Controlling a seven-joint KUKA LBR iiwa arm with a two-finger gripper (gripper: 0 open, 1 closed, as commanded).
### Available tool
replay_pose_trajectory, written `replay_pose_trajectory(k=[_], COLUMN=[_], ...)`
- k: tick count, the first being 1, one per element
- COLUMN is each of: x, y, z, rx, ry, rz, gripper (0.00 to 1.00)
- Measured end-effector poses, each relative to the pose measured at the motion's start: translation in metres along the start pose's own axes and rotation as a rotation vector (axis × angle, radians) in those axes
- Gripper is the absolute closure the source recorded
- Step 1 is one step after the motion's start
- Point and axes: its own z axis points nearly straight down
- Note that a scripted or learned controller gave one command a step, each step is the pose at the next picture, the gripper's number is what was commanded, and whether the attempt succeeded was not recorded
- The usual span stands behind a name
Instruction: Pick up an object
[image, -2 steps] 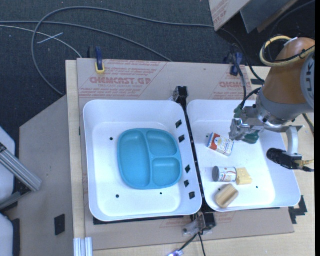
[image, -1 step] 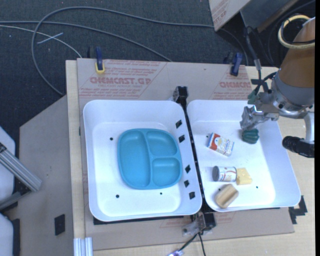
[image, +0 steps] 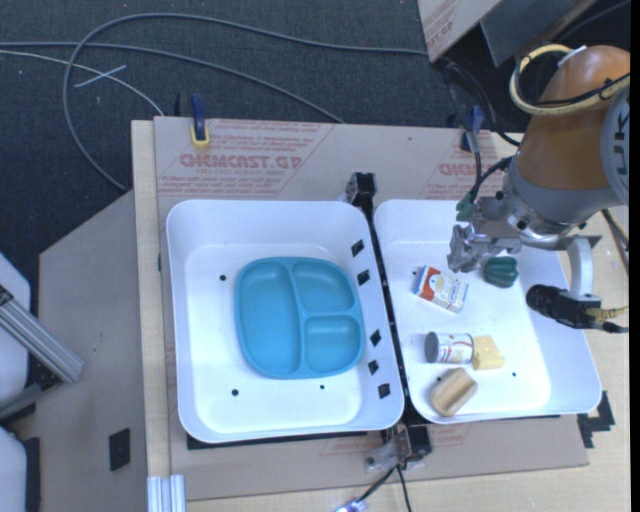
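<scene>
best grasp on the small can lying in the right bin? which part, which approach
Likely the small can across its round body, coming straight down from above. It lies on its side, long axis roughly left-right, dark end to the left, so the curved sides front and back are free. The yellow block sits against its right end, and the tan cylinder lies just in front, so keep the gripper mid-body.
</scene>
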Motion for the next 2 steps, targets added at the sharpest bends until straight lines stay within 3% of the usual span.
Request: replay_pose_trajectory(k=[1,2], x=[0.052,0.111], y=[-0.010,-0.027], z=[0.016,0.010], rx=[0.002,0.001], ry=[0.001,0.002], rz=[-0.001,-0.003], gripper=[1.00,1.00])
